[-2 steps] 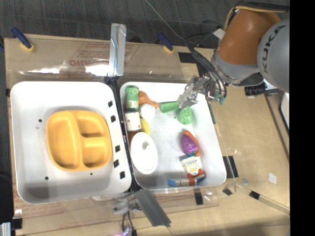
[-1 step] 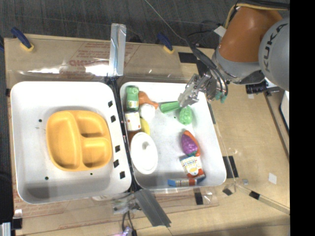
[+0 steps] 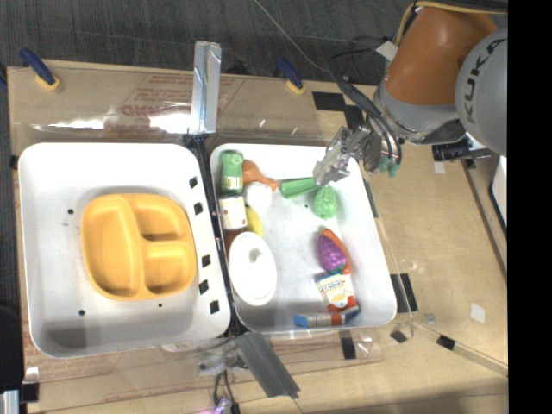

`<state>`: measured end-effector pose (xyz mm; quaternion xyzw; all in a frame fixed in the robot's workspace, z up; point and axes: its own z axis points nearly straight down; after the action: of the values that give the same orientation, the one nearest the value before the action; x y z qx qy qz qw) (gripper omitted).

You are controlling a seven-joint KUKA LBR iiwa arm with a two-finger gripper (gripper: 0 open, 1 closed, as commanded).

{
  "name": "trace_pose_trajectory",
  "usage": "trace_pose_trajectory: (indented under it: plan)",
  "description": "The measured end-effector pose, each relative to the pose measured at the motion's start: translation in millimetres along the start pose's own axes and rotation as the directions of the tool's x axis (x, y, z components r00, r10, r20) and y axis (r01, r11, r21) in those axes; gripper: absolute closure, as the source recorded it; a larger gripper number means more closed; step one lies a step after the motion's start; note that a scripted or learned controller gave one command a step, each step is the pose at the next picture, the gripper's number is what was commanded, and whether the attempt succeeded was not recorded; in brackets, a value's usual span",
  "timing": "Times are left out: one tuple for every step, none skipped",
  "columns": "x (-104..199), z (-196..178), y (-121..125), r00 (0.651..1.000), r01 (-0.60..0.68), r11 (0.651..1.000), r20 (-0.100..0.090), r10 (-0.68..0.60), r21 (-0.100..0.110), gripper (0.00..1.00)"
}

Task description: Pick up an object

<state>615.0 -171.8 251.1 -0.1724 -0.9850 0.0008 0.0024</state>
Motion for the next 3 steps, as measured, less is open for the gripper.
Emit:
trace_pose_trajectory:
  plan:
    - [-1, -7, 1, 1.000, 0.006, 1.000, -0.002, -0.006, 0.001, 1.00]
    - [-19, -49, 10, 0.942, -0.337, 0.942, 0.003, 0.337, -0.002, 1.00]
    - [25, -33, 38, 0.861, -0.509, 0.861, -0.003, 0.509, 0.001, 1.00]
